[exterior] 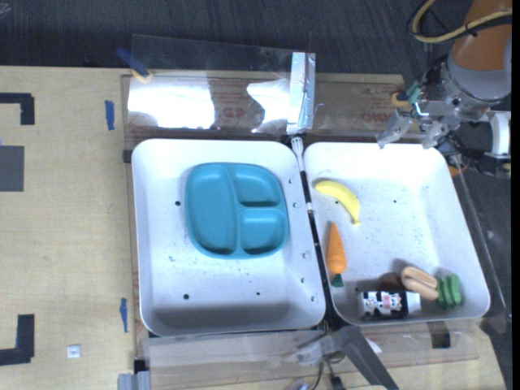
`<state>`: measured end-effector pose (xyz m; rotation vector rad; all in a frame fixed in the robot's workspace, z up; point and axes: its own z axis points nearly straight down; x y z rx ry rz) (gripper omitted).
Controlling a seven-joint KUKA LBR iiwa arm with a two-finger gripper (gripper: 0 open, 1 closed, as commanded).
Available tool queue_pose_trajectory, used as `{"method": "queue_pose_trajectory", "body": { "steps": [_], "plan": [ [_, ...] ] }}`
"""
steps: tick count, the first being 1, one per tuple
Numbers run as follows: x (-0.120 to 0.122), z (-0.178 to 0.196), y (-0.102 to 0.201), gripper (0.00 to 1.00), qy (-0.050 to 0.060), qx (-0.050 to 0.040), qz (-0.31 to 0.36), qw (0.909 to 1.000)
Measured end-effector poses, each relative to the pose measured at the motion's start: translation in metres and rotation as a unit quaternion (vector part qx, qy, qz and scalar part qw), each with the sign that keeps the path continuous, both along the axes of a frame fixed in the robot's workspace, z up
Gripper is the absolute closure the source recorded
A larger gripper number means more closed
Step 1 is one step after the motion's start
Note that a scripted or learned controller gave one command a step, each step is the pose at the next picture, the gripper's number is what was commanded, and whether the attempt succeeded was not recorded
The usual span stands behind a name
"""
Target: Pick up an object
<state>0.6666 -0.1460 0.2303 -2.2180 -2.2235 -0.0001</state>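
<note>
Nearest the camera, a grey bracket (366, 362) sticks up at the bottom edge, cut off by the frame. Just behind it, in the right bin's (422, 177) near corner: a small dark bottle with a white label (388, 302) lying on its side, label print too small to read. Touching it from behind is a tan hot-dog-like piece (419, 280), and a green ribbed item (449, 290) sits just beside that, against the bin's near-right wall; what the green item is, hard to tell. A dark patch behind the bottle is partly hidden.

Toy carrot (335, 253) lies along the right bin's left wall, green end toward the camera. Further back, a toy banana (340, 197) curves near the same wall, apart from the carrot.

Left bin (154, 242) holds a blue divided plate (237, 209), three compartments, nothing in them.

Behind the bins, a clear plastic sheet (211, 96) with glare washes out what lies under it.

Far right, the gripper (416, 125) hovers over the right bin's back rim, well apart from every object. Its claw is small and blurred; cannot tell how wide it stands, and nothing shows in it. The arm (486, 39) is cut off at the top-right corner.
</note>
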Motion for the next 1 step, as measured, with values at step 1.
{"method": "queue_pose_trajectory", "body": {
  "steps": [1],
  "plan": [
    [-0.0101, -0.1250, 0.0402, 0.00, 0.004, 0.0007, 0.058, 0.9983]
  ]
}}
